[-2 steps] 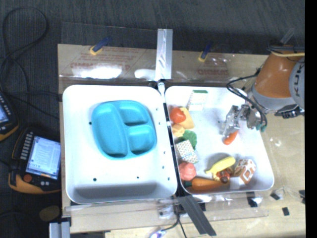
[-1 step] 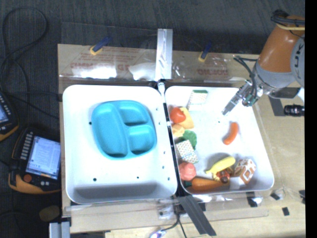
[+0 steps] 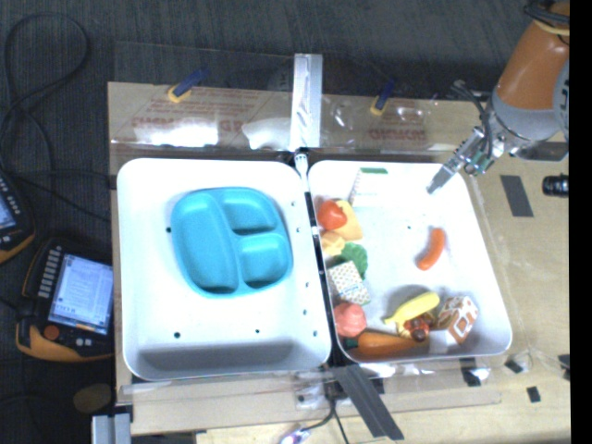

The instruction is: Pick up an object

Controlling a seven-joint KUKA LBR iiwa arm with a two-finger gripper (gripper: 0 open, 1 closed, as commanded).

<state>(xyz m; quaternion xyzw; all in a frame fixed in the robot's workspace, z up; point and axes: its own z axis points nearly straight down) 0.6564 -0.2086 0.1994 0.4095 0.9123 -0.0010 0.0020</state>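
My gripper (image 3: pixel 435 187) hangs over the upper right part of the right bin (image 3: pixel 398 202), pointing down and to the left, with nothing seen in it. An orange sausage (image 3: pixel 430 248) lies on the bin floor a little below it. Along the bin's left wall sit a red and orange fruit (image 3: pixel 331 214), a yellow piece (image 3: pixel 340 247), a green piece (image 3: pixel 358 259), a checkered block (image 3: pixel 350 286) and a red ball (image 3: pixel 349 319). At the front lie a carrot (image 3: pixel 384 344), a banana (image 3: pixel 413 305) and a small patterned box (image 3: pixel 459 314).
The left bin (image 3: pixel 148 322) holds a blue divided plate (image 3: pixel 233 239). A ridge (image 3: pixel 313 248) separates the two bins. The grey arm with its orange band (image 3: pixel 532 63) comes in from the upper right. A handheld pendant (image 3: pixel 69 299) lies left of the bench.
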